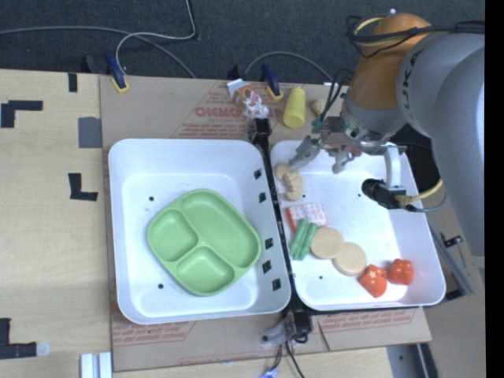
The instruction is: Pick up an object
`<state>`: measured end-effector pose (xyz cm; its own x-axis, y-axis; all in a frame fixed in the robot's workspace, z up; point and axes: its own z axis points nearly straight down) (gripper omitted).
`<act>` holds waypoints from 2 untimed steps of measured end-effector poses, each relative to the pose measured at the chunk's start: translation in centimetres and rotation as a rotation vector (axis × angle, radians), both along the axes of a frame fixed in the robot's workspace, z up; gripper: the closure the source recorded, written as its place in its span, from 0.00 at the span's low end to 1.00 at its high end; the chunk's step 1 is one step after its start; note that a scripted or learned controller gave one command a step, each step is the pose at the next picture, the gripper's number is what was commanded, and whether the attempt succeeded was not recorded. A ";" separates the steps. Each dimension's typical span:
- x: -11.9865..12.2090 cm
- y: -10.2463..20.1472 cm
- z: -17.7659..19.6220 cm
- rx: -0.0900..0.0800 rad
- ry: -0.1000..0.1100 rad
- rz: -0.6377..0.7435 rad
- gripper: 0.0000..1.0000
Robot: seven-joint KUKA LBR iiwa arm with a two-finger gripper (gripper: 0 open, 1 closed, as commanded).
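Two spread, empty fingers of the gripper (321, 157) hover near the right bin's (409, 235) far-left rim.

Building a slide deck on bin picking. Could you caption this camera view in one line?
Gripper hovers over the right bin of toy food; a green tray fills the left bin.

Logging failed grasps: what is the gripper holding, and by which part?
Nothing is held: the gripper hangs open above the right bin, apart from the beige piece.
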<state>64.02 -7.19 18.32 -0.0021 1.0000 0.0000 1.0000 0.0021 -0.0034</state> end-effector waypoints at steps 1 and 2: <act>-0.8 -2.5 -5.5 -0.001 0.000 -0.001 0.00; -3.6 -2.5 -9.7 -0.001 -0.005 -0.001 0.00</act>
<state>60.45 -9.72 8.60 -0.0014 1.0000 -0.0007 1.0000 0.0014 0.0015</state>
